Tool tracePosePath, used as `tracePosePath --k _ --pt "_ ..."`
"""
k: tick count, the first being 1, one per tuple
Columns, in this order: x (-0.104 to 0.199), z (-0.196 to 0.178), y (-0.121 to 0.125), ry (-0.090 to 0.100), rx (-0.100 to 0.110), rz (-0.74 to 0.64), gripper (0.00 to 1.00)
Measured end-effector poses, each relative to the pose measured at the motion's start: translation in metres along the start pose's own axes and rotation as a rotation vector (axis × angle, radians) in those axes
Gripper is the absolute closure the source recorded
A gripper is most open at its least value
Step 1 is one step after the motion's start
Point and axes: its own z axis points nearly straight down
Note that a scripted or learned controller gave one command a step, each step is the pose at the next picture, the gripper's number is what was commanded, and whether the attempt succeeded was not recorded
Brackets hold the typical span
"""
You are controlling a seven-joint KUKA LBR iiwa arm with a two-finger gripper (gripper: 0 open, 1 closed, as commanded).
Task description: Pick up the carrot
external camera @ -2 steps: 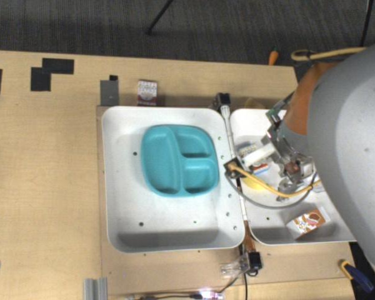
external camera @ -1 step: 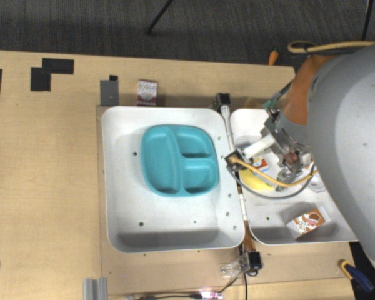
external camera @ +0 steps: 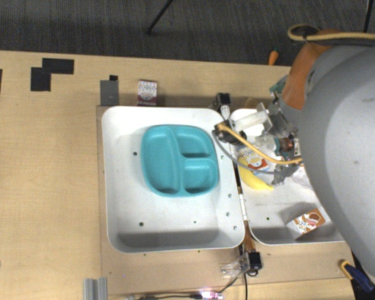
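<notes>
Grey arm (external camera: 356, 136) over right bin (external camera: 269, 233), teal tray (external camera: 178, 160)

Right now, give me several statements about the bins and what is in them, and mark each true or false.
1. A teal divided plate lies in the left bin. True.
2. The plate is in the right bin. False: the right bin holds a yellow item and a small orange-and-white packet.
3. The arm reaches over the right bin. True.
4. The plate is red. False: it is teal.
5. The packet lies near the right bin's front edge. True.
</notes>
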Motion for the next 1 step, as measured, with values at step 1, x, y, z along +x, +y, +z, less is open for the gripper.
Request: tracePosePath --k 1 --pt "0.0012 -0.0102 -0.0009 -0.001 0.001 -0.015 1.00"
